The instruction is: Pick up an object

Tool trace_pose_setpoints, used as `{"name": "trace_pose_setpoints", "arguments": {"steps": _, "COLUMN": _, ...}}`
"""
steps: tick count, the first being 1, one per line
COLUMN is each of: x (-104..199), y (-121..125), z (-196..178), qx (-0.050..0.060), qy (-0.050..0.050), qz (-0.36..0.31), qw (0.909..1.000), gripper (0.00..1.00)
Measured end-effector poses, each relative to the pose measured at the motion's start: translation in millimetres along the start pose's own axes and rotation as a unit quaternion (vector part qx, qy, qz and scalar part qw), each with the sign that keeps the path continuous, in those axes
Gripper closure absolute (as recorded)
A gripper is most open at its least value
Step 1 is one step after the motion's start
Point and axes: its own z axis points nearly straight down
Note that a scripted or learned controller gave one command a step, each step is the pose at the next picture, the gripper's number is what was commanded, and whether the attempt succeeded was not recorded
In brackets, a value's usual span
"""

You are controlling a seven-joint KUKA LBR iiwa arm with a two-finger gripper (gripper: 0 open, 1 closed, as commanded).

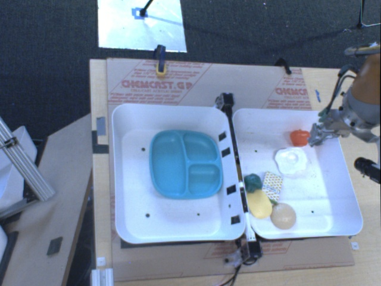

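Observation:
The right bin (333, 219) holds several small objects. An orange piece (299, 137) lies near its far side, with a white round object (290, 161) just in front of it. Near the bin's left wall sit a dark green item (253, 182), a checkered packet (272, 184), a yellow object (259, 204) and a tan ball (283, 215). My gripper (317, 136) hangs over the right bin's far right part, just right of the orange piece. Nothing shows between its fingers.
The left bin (131, 219) holds a blue divided plate (183, 164). A black clamped divider (233, 159) runs between the bins. Both bins rest on a cardboard sheet (196, 82) on the wooden bench. An aluminium frame (21, 159) stands at the left.

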Motion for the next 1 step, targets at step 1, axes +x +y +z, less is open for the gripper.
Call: {"name": "trace_pose_setpoints", "arguments": {"steps": 1, "x": 9.1, "y": 0.6, "z": -50.0, "qx": 0.000, "qy": 0.000, "qz": -0.001, "qw": 1.0000, "gripper": 1.00}}
